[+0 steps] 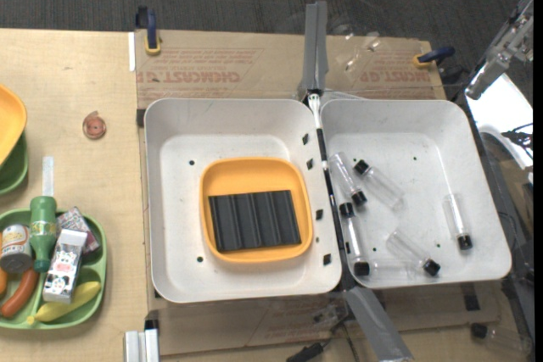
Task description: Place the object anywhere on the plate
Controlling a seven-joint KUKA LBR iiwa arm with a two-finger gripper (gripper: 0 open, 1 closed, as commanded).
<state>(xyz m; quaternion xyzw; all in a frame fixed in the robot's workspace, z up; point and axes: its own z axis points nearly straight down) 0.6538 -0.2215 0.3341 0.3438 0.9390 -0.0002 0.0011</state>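
— What is seen nearest on the wooden tabletop (68, 72)?

— At the near left, a round green plastic plate (95, 291) is loaded with toy food, a green bottle (41, 231) among it. Just beyond, two shallow white plastic bins are set side by side.

— Where is the task's thing found?

— In the left bin (170, 271), a rounded square orange plate (254, 172) is laid flat, and the dark grey ribbed rectangular block (254, 219) is rested on its middle, wholly inside the rim.

— And the right bin (479, 263)?

— Several clear plastic tubes with black caps (407, 251) are scattered there, well apart from the plate.

— And farther back?

— A brown cardboard sheet (221, 68) is spread under the bins, pinned by a blue and yellow clamp (149, 33). At the far right, what is taken for the silvery tool (499, 65) is held clear of both bins; its state cannot be told.
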